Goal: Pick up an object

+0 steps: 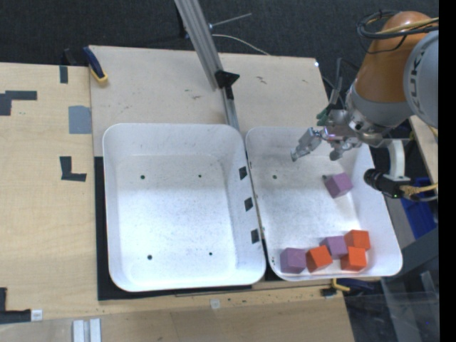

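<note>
My gripper (315, 162) hangs over the back part of the right bin (285, 191), its fingers spread open with nothing between them. One finger (301, 149) points down-left. A lone purple block (338, 184) lies just below and right of the other finger, apart from it. Along the bin's front edge sit a purple block (293, 259), an orange block (319, 258), a second purple block (335, 247) and two more orange blocks (358, 239) (354, 260), packed close together.
The left bin (171, 205) stands beside the right one, sharing a raised rim between them. A slanted metal rail (203, 41) runs from the top down to that rim. A blue and yellow clamp (95, 64) lies at the bench's back left.
</note>
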